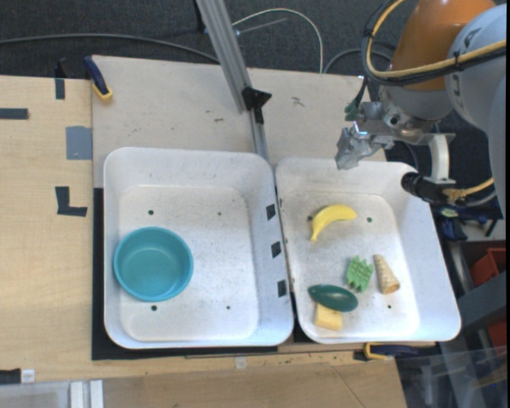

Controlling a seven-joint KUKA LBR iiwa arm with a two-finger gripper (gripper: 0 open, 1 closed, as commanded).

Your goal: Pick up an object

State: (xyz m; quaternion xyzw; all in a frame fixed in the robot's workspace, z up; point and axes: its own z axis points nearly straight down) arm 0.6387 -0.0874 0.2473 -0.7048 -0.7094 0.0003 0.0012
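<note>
In the right bin [425, 262] lie a yellow banana [331, 218], a small green ridged toy [359, 273], a tan cone [385, 274], a dark green oval piece [333, 297] and a yellow block [328, 317] partly under it. My gripper [350, 155] hangs over the bin's far rim, above and behind the banana, with nothing seen between its fingers. The left bin [136, 177] holds a teal bowl [153, 263].
A grey metal pole [229, 49] slants from the top down to the gap between the bins. Cables loop behind the arm at the upper right. A blue-and-yellow clamp [98, 76] sits at the bench's far left corner.
</note>
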